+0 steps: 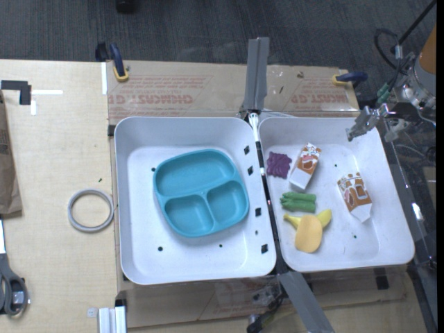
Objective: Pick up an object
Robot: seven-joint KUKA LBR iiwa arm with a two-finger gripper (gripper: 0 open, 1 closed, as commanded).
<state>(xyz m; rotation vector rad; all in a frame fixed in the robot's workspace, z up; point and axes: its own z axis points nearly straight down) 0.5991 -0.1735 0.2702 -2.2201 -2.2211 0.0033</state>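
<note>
- Nearest the camera in the right bin [397, 252] lies a yellow toy [309, 230], pear-like and perhaps resting on a banana; it sits towards the bin's front, just beside the green beans [299, 201].
- Behind these a small carton [305, 166] leans close to a purple bunch [278, 164], and a second carton [354, 195] lies apart to the right, with bare bin floor all round it.
- Any of these would serve as the task's thing. I judge the second carton the easiest pick: nothing crowds it, so a straight descent across its narrow faces should clear the neighbours.
- The yellow toy looks rounded and may slip; the beans look low and thin, so a grip on them would have to go near the floor.
- The tool [363, 124] hangs over the bin's back right corner, well apart from every object and holding nothing; whether it is spread or closed I cannot tell, since it is small and tangled with cables.
- The arm is cut off at the right edge.
- The left bin [128, 207] holds a blue tray [201, 193].
- On the surface [48, 130] to the left lie a tape ring [90, 209] and scissors [12, 291], partly cropped.
</note>
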